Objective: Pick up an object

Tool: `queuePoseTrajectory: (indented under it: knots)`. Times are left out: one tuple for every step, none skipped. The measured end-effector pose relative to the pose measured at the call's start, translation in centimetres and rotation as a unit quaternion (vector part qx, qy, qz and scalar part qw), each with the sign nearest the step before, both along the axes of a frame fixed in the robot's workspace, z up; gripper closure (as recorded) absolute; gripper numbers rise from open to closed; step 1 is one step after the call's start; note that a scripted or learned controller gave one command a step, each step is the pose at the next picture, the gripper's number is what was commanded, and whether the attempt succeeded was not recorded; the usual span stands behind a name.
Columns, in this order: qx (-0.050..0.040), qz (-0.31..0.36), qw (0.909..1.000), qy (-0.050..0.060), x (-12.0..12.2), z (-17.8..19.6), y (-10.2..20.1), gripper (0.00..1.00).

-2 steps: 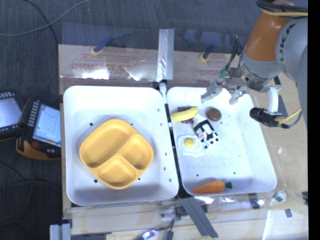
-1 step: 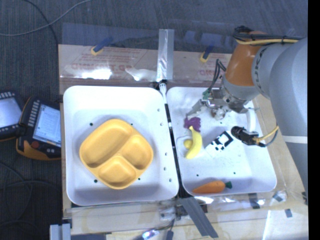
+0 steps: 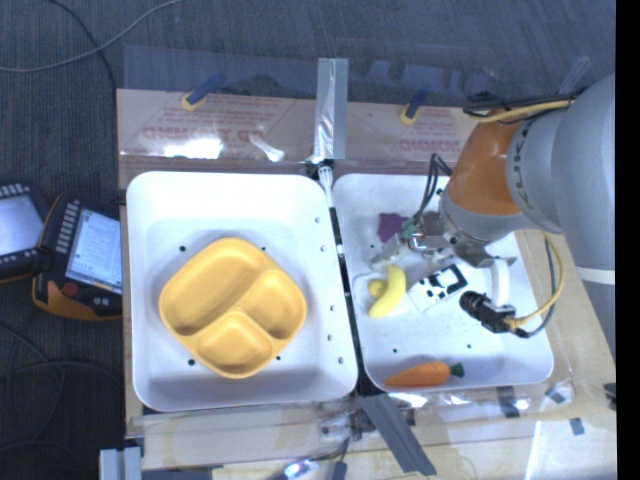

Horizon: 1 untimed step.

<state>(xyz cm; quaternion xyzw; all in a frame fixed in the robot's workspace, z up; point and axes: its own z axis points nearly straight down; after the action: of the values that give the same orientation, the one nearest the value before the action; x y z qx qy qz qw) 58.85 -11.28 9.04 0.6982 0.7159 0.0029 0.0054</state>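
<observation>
The gripper (image 3: 418, 240) is hovering just at one o'clock of the banana (image 3: 388, 293), seemingly lining up a grab; its grip state I cannot tell.

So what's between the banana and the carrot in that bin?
Nothing. In the camera view, just bare white bin floor lies between the banana and the carrot.

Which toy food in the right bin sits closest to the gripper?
The yellow banana, just beside the gripper; the orange carrot lies by the bin's near wall.
</observation>
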Motion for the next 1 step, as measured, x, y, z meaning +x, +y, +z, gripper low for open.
queuePoseTrajectory:
  knots:
    - [0.0013,0.0,1.0,-0.003,0.23,1.21,0.1,1.0]
